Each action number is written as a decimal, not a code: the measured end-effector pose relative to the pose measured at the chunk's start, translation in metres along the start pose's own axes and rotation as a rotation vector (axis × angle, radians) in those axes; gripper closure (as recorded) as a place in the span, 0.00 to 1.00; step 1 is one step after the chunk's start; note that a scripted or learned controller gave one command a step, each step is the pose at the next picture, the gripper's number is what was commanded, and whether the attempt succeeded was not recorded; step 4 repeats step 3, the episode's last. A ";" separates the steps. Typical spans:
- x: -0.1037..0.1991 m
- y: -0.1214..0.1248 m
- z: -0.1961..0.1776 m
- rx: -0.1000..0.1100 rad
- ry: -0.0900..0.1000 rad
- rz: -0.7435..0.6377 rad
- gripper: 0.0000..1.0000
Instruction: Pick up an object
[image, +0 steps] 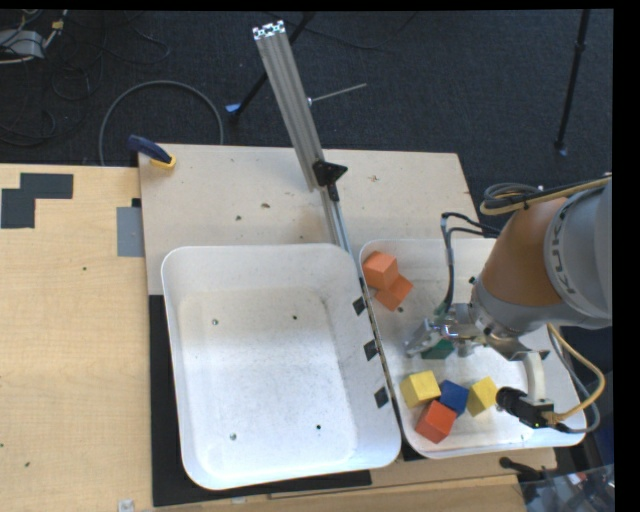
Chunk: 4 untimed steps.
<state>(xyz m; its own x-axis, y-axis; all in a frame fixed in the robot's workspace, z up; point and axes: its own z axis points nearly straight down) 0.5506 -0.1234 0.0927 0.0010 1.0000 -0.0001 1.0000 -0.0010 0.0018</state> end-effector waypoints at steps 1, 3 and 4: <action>-0.001 0.001 -0.010 0.004 0.002 0.001 1.00; 0.156 0.059 -0.100 0.008 0.003 -0.007 1.00; 0.156 0.059 -0.100 0.008 0.003 -0.007 1.00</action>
